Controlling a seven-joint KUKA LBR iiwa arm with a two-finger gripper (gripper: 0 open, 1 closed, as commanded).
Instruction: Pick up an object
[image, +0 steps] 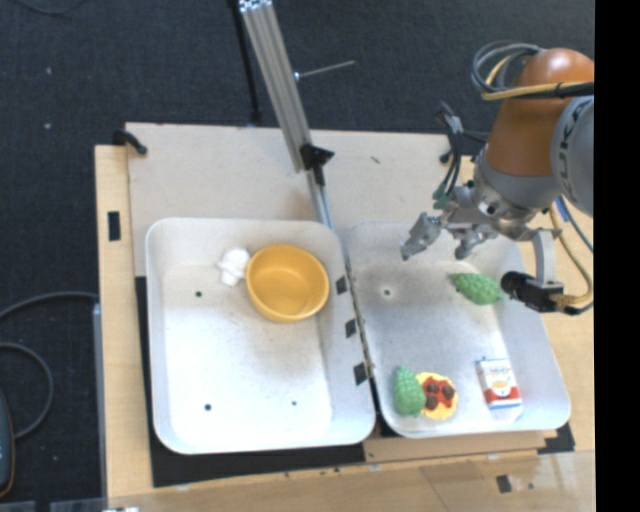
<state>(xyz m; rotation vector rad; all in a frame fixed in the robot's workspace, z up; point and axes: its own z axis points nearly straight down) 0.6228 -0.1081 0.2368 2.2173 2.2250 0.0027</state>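
Two fingers of the end effector (445, 240) stood spread and empty above the right bin (530, 415), so you had the small green toy (477, 288) just beside it, likely light and knobbly, best pinched across its narrow middle.

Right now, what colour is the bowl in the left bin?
Yellow-orange, inside and out. The bowl shows best in the camera view, near the bin's far edge.
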